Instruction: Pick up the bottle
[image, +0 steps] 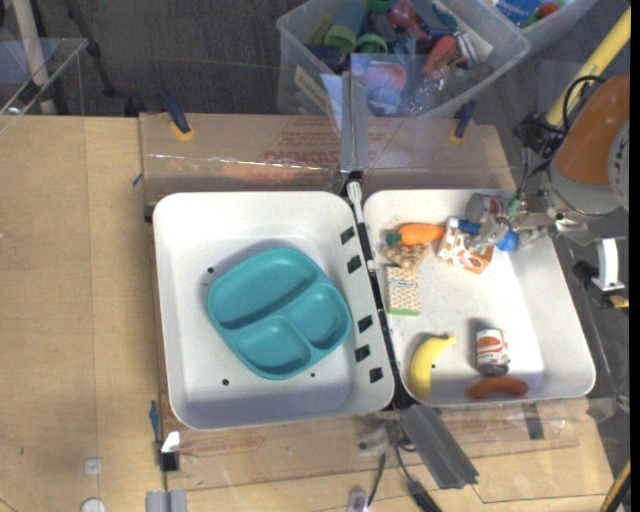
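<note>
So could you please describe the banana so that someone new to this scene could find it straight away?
Look at the right bin, not the left bin with the teal divided plate. The banana lies near the bin's front left corner, left of a small red-and-white can. It is the only plain yellow, curved item there.

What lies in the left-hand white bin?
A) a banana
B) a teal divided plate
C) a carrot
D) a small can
B: the teal divided plate lies in the left bin, while the banana, the small can and the carrot all lie in the right bin.
</note>
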